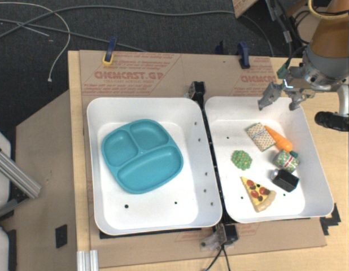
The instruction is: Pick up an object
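Grey arm (327, 61), orange band, 2 dark metal jaws.

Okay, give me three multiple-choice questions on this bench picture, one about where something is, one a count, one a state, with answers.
1. Where is the teal plastic divided plate?
A left white bin
B right white bin
C on the cardboard

2. How many small items lie in the right white bin?
A three
B six
C nine

3. The end effector is:
A open, holding nothing
B shut on the orange toy carrot
C shut on the toy pizza slice

Answers: A, the plate lies in the left white bin; B, six show there; A, its fingers are spread with nothing between.
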### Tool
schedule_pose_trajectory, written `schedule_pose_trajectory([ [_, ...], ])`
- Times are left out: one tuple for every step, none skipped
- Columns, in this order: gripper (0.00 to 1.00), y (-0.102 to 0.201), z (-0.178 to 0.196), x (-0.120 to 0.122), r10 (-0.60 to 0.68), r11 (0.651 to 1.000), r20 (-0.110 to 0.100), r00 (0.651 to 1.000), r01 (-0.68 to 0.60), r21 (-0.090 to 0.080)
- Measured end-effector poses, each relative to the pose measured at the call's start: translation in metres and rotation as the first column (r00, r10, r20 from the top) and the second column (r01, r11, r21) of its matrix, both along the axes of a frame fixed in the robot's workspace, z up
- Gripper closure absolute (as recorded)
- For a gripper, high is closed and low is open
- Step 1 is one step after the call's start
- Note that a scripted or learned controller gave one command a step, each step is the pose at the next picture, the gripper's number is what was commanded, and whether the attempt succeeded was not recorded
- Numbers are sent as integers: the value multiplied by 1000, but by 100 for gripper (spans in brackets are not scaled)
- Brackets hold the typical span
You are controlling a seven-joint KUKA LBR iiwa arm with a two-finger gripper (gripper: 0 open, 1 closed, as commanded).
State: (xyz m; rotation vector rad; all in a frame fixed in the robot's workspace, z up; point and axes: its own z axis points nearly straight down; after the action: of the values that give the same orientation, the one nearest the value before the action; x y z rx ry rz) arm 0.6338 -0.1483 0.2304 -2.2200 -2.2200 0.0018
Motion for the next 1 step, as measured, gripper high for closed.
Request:
schedule_pose_trajectory([
  [0,0,1,0,0,1000,2,1000,0,0],
])
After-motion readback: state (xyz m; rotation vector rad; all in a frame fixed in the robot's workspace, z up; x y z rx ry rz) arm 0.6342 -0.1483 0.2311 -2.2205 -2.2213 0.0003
